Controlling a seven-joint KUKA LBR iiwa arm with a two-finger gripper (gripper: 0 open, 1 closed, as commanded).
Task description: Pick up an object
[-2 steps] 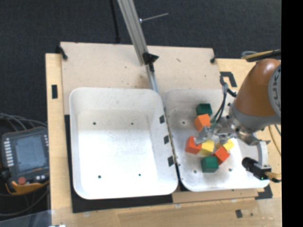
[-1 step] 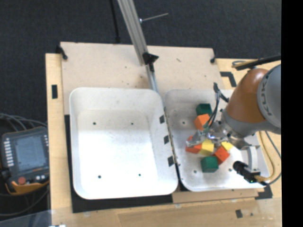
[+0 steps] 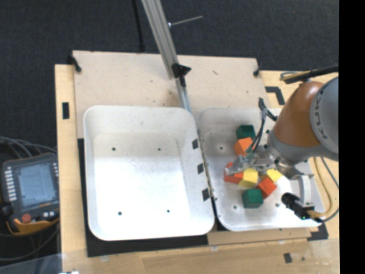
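Observation:
The right bin [image 3: 225, 216] holds a cluster of small blocks. A green block [image 3: 246, 132] lies at the back with an orange block [image 3: 243, 145] just in front of it. Lower down sit a red-orange block [image 3: 232, 176], a yellow block [image 3: 249, 178], another orange block [image 3: 267, 185], a second yellow block [image 3: 274, 175] and a green block [image 3: 252, 198]. My gripper [image 3: 249, 164] hangs low over the middle of this cluster, right above the yellow and red-orange blocks. The arm's wrist hides its fingertips.
The left bin [image 3: 142, 173] stands beside the right one, sharing a middle wall. A slanted metal pole [image 3: 162, 33] reaches from the top down to the bins' back edge. A teach pendant [image 3: 31, 187] lies off the bench at left.

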